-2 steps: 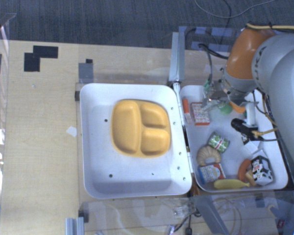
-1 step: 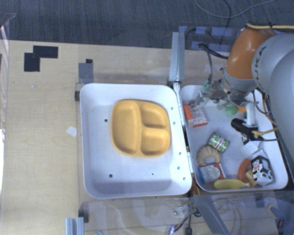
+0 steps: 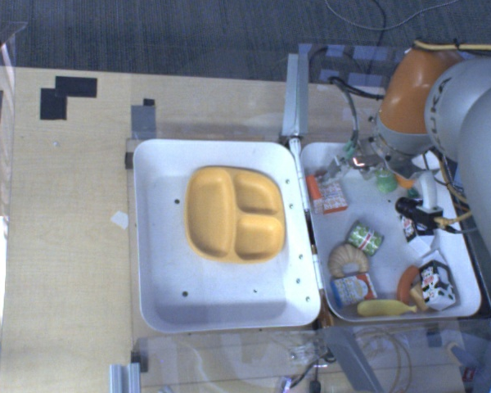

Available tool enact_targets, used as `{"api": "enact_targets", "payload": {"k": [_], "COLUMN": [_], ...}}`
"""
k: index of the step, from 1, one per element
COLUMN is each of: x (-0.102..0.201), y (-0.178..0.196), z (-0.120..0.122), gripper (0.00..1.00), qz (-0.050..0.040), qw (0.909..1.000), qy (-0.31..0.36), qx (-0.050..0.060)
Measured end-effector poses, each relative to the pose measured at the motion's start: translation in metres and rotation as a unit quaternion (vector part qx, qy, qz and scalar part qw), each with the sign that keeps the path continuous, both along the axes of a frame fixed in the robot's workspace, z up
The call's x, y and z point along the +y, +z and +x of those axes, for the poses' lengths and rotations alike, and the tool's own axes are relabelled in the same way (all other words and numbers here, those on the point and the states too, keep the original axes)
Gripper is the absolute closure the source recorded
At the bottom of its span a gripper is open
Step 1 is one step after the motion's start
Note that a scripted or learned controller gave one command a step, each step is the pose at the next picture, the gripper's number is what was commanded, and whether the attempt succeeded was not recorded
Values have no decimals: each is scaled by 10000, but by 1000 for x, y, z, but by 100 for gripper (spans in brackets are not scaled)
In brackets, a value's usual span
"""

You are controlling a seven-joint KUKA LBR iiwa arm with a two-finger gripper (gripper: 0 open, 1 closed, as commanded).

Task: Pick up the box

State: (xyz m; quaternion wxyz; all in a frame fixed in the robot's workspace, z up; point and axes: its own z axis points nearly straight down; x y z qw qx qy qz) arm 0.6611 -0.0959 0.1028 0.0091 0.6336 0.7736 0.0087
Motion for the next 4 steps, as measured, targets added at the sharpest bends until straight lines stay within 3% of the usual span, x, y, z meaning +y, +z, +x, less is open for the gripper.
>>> {"api": "enact_targets", "payload": {"k": [1,2,3,4], "x": [5,7,10,16], "y": [-3,-4,-6,-5], "z": [-29,-37,-42,-56], "gripper": [0,0,0,0], "qz": [-15,-3,40,78], "qw": [9999,9988,9884,9620], "qy": [-108,-480,-1518,-2730], "qx": [-53,-50,-8,-37]}}
